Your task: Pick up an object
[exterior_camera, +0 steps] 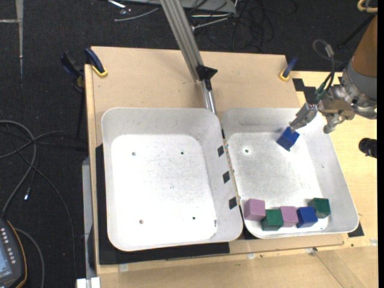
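A blue block [288, 139] sits tilted in the upper part of the right bin [336, 167]. My gripper [312, 128] hangs over the bin's upper right, with its two fingers spread apart and open. The left fingertip [297, 125] is just above and right of the blue block, which is not between the fingers. Along the bin's front edge lies a row of blocks: purple [255, 208], green [273, 219], pink [289, 215], blue [306, 216] and green [321, 206].
The left bin [114, 161] lies beside the right one, with small black clips [227, 176] along the seam. A slanted metal pole [183, 32] crosses the back of the bench. Clamps [96, 62] hold the board's far corners.
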`<state>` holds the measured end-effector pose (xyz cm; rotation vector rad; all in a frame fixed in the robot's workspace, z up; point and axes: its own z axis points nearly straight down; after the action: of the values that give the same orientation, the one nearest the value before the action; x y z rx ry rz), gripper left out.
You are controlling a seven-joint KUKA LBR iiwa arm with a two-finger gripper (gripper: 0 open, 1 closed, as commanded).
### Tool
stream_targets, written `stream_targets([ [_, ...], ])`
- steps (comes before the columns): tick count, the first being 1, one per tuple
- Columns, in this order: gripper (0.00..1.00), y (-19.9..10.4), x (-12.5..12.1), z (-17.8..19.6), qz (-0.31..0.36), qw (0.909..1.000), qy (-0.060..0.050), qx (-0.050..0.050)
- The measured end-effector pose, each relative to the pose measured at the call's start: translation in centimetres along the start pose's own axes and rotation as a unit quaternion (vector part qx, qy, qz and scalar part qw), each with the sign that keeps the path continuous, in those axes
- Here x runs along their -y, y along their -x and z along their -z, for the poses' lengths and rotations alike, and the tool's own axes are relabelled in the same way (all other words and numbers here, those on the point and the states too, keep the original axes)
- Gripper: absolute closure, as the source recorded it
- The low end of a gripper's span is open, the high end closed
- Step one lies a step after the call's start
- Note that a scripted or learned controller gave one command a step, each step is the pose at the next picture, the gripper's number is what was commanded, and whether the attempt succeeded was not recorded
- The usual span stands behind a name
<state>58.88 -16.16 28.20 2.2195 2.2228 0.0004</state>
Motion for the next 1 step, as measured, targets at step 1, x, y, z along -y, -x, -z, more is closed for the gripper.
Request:
stream_targets([
  [1,0.0,5.06,-6.71,-9.64,-0.001,1.0,-0.001,0.001],
])
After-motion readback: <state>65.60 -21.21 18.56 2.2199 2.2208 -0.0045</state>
